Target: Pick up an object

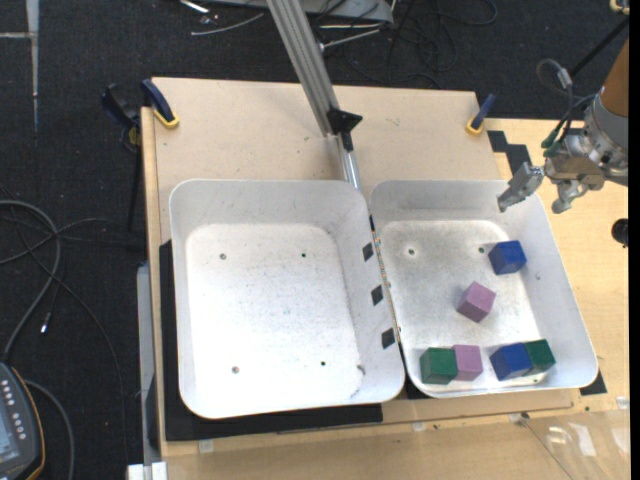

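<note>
Lining the right bin's point(560, 268) lower rim, a green block point(437, 365), pink block point(467, 361), blue block point(511, 360) and half-hidden green block point(540, 353) crowd together. A purple block point(477, 301) and blue cube point(507, 257) sit farther up on speckled floor. At the frame's upper right, the gripper point(543, 192), arm cut off, hangs open-fingered over the bin's top corner.

Wooden bench point(250, 133), metal pole point(305, 58), orange-tipped clamps point(160, 105), black cables point(40, 238)
</note>
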Controlling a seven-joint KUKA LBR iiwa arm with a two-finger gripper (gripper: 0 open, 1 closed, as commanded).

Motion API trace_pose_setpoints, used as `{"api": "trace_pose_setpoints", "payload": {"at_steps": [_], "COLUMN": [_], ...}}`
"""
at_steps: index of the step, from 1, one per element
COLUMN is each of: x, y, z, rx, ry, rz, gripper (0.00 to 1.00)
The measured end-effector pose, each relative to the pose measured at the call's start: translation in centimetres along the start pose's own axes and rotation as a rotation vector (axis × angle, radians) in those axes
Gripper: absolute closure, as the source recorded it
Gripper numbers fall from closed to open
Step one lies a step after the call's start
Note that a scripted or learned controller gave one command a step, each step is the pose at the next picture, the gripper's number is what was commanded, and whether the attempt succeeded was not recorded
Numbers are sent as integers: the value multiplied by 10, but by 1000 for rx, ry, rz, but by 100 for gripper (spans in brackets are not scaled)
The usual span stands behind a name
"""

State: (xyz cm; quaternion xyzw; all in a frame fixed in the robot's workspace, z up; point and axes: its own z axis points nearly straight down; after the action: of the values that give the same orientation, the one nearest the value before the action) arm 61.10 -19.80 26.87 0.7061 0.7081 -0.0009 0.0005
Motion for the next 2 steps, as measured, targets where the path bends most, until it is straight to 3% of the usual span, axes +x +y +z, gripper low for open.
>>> {"api": "trace_pose_setpoints", "payload": {"at_steps": [1,2], "x": [-25,6], "y": [-17,-20], "z": [143,153], "rx": [-18,-29], "ry": [-6,-7], "rz": [0,2], "gripper": [0,0]}}
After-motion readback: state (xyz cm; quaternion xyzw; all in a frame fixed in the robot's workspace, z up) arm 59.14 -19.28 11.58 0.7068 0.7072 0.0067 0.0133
